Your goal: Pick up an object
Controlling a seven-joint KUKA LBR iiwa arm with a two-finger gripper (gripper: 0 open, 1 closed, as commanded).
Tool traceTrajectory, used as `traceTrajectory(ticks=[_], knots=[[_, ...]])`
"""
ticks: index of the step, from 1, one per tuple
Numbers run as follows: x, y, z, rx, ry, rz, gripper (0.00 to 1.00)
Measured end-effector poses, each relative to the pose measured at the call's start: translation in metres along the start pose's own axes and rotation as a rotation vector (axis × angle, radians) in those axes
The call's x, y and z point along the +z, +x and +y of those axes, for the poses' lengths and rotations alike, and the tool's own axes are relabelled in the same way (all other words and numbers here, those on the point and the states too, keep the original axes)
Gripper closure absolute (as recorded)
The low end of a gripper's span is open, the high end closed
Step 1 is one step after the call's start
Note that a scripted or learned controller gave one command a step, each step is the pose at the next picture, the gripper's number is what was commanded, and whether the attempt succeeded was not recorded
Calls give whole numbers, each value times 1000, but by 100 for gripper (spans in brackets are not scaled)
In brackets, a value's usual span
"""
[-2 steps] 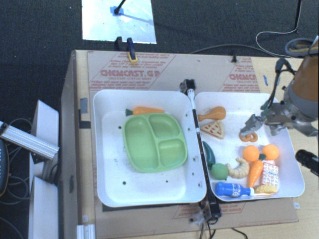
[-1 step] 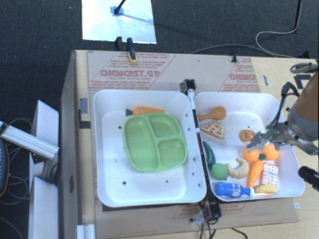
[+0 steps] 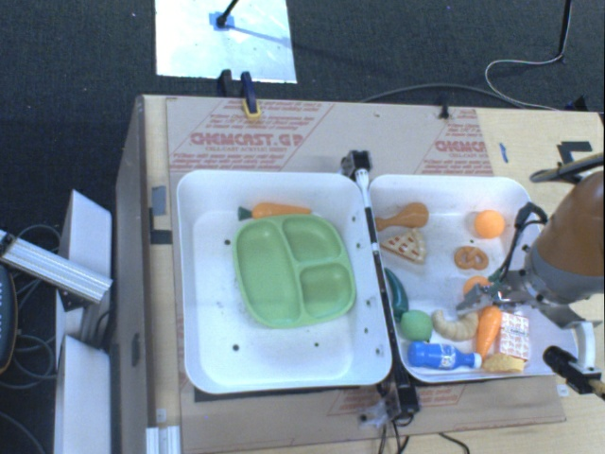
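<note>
The tabletop (image 3: 284,135) is covered with a brown sheet printed in red with "CHEMCAST GP", read once above the left bin (image 3: 203,348) and partly again above the right bin (image 3: 444,185).

The pincer (image 3: 477,301) sits low over the right bin, at its near right part; whether it is released or clenched cannot be told, since its dark tips blur into the toys under them. Just below it lies an orange carrot (image 3: 488,330), tilted, its upper end touching or tucked under the tips. Just left of the carrot is a pale curved peanut-like piece (image 3: 456,325), and further left a green ball (image 3: 415,325). Below these lies a blue bottle (image 3: 440,356) on its side with a white label whose writing is too small to read. Right of the carrot is a red-and-white packet (image 3: 515,334), print unreadable.

Above the pincer lie a brown pretzel (image 3: 470,256) and an orange ball (image 3: 488,223); up and to the left, a pizza slice (image 3: 405,247) and a drumstick (image 3: 405,218).

Well to the left, in the other bin, rests a green divided tray (image 3: 295,270) with a second carrot (image 3: 276,210) at its far edge.
</note>
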State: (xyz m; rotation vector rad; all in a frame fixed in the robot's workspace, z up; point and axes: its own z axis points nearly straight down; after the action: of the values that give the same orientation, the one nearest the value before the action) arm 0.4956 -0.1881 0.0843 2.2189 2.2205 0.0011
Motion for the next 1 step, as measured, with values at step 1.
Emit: traceTrajectory(ticks=[1], knots=[[-10, 0, 1, -1, -2, 0, 100]])
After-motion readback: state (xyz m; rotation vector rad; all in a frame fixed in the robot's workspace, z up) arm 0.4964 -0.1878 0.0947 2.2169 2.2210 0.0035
